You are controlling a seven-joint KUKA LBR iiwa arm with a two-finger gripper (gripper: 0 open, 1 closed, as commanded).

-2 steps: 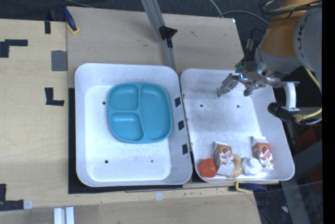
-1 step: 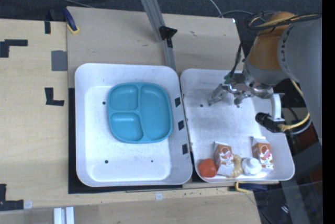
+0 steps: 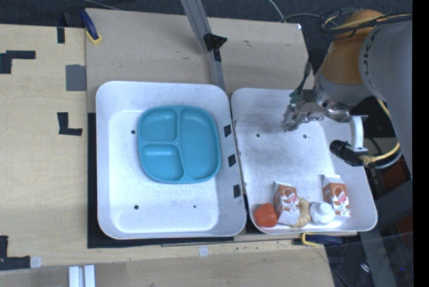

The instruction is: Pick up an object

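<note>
Pale wood makes up the surface, set on dark carpet and marked here and there with black tape. A slanted metal post crosses its far edge, with a thin cable trailing beside it.

Two shallow white bins sit side by side on the wood. The left bin holds a blue divided plate with three compartments, lying flat toward the far half of the bin.

The right bin carries a small cluster of things along its near edge — an orange-red ball at the left end, a small carton with a red and brown print touching it, a pale tan piece next to that, a white rounded object, and a second printed carton at the right end. They lie close together, some touching.

Reaching in from the right, the grey arm with its orange band hangs over the far part of the right bin. The gripper sits low above the bare bin floor near the far right corner, well apart from the cluster of objects. Whether the fingers are spread or pressed together cannot be made out — they appear as a dark blur pointing down and to the left. Nothing can be seen between them.
</note>
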